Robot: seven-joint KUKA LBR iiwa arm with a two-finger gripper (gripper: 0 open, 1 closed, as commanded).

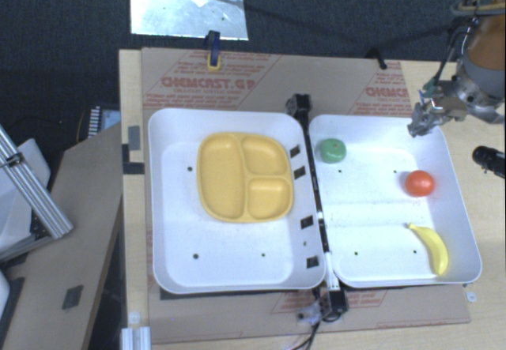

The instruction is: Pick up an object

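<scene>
Overhead slanted view of counter (134, 182) bearing two white bins side by side. Left bin (170, 261) held yellow divided plate (243, 176). Right bin (466, 257) held three candidates: green round object (332, 151) near top left corner, orange-red ball (419, 182) toward right wall, banana (431, 247) near bottom right. Pincer (421, 121) hovered above right bin's top right corner, apart from all three; whether clenched or released could not be told. Nothing grasped; whole pick apparently remained: choose, descend, grip, lift.

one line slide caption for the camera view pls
End effector hovers over the right bin's far corner; green ball, orange ball and banana lie inside; yellow tray in left bin.
</scene>
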